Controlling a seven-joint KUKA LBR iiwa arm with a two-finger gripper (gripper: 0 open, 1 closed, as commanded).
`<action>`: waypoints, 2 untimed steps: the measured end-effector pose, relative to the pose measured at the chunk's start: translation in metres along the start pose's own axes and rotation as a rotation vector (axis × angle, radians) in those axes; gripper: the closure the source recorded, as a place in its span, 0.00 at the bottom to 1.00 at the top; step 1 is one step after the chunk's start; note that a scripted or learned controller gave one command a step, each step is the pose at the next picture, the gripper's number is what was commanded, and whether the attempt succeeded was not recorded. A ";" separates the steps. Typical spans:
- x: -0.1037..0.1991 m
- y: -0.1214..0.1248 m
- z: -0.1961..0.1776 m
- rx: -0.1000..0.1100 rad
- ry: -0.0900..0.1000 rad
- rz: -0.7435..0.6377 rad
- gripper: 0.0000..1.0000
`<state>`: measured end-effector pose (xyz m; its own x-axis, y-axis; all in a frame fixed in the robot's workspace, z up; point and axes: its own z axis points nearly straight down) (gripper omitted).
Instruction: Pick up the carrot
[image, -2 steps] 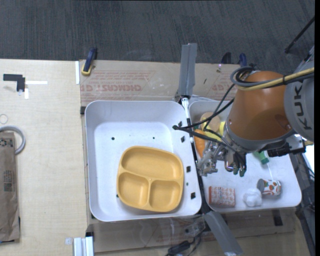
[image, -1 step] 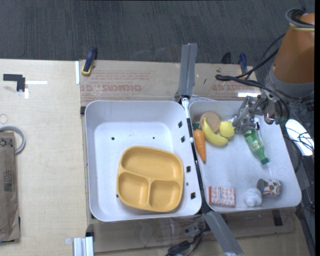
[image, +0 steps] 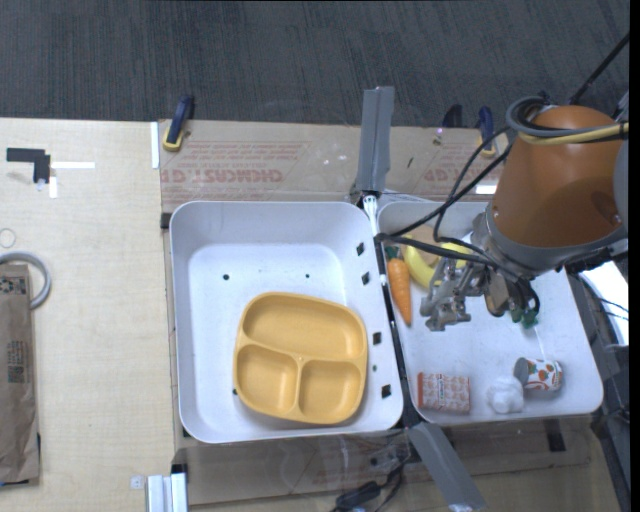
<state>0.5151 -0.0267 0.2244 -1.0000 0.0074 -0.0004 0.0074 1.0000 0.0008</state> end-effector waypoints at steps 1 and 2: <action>0.034 0.016 0.033 0.000 0.001 -0.085 1.00; -0.035 -0.028 -0.072 0.001 -0.003 0.090 1.00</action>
